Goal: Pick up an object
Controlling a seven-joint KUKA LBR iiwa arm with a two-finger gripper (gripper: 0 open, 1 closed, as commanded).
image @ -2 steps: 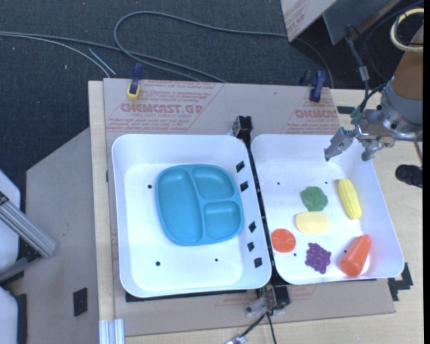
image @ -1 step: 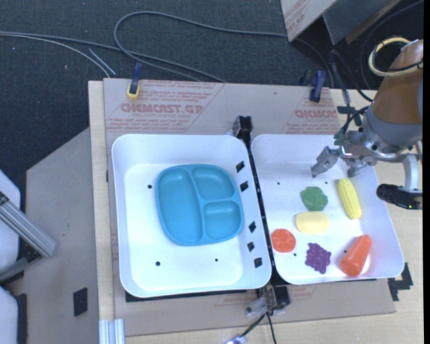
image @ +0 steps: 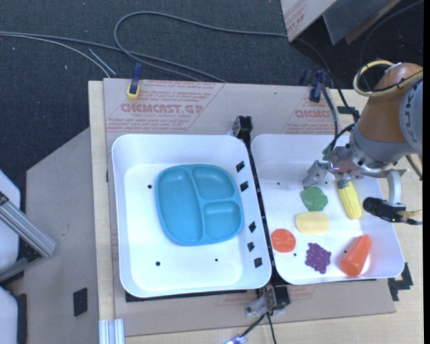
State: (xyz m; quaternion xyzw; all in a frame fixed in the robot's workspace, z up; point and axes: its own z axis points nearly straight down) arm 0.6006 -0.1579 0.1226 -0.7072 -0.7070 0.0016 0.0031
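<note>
Carrot [image: 356, 255] at 5 o'clock is safe; gripper [image: 330, 175], jaws spread and empty, sits between broccoli [image: 314, 198] and corn [image: 349, 199], so it may nudge both.

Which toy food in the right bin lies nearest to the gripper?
The green one, just below the gripper; the corn lies slightly farther.

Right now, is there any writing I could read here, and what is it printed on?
"CHEMCAST GP": red print on the board under the bins, top left.
The same red print at top right: too faint to read.
Print on the cardboard box at the top edge: too small to read.
</note>
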